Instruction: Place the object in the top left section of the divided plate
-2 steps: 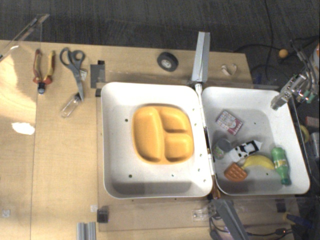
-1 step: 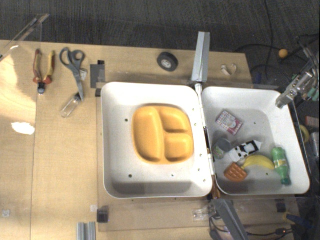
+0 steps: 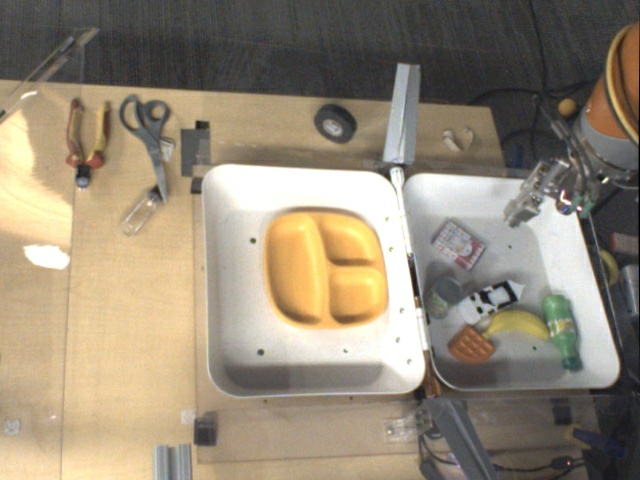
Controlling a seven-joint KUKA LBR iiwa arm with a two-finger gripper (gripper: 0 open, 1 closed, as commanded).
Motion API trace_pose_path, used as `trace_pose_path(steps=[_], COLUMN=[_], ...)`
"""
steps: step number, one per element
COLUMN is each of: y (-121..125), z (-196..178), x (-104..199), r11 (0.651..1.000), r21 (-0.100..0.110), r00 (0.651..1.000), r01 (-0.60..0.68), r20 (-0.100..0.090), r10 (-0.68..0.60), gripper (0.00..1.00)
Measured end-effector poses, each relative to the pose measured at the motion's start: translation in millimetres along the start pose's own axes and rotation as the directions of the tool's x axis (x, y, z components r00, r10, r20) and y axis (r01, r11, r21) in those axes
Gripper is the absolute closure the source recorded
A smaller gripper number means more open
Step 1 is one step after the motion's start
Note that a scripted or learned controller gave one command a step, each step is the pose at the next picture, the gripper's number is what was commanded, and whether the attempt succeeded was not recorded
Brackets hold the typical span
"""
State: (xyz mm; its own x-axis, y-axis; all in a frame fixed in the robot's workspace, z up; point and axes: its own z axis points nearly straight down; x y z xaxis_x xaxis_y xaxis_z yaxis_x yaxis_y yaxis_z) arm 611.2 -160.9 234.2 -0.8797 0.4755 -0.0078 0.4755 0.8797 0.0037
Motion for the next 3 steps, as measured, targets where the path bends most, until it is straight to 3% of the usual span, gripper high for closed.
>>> trace_pose_path(steps=[1,2,3], y=[-66,-64,15], z=[-2,-15,49], x=[28,25,3], r11=[0.996,0.996,0.981], r21=[0.001,-0.002,-0.001], r00=[0.996,0.996,0.981], r01=[0.085,0.086,0.195], r20=[0.002,0.012,-0.001], r10=[-0.085,-0.086,-0.195], gripper=[1.0,1.0,1.0])
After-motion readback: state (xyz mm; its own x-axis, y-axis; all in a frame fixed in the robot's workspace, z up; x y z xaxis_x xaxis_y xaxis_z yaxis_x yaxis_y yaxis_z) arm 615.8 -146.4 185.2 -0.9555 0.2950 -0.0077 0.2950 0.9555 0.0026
